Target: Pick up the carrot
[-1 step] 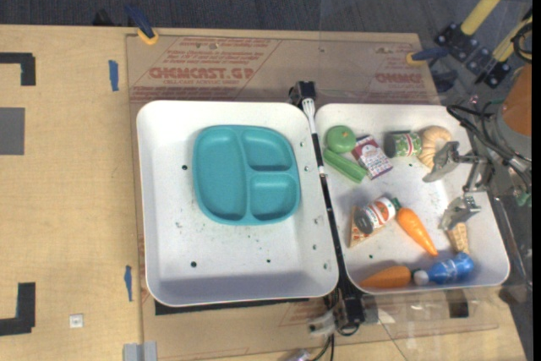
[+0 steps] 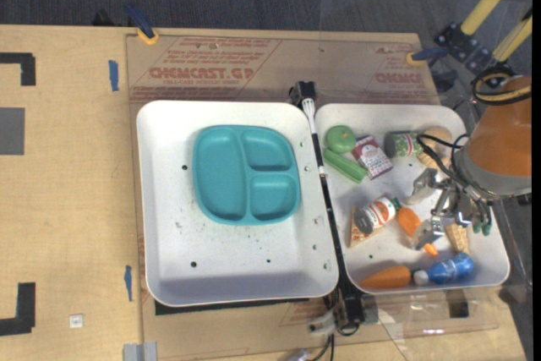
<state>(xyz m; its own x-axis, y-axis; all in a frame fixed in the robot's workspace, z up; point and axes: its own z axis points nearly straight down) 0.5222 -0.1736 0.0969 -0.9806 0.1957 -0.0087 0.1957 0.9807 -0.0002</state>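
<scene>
Gripper point(image 2: 441, 214) hovering in right bin point(image 2: 499, 266), finger state impossible to tell; carrot point(image 2: 387, 276) lying at 7 o'clock, apart.

Your arm point(image 2: 507, 150) at the right, broad orange band, grey ring beneath, black cables, small metal gripper point(image 2: 446, 214) with dark fingers

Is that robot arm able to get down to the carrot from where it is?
Probably yes. The carrot lies uncovered at the right bin's near edge, and the gripper hangs just above it. A blue bottle right beside the carrot leaves little room on that side.
</scene>
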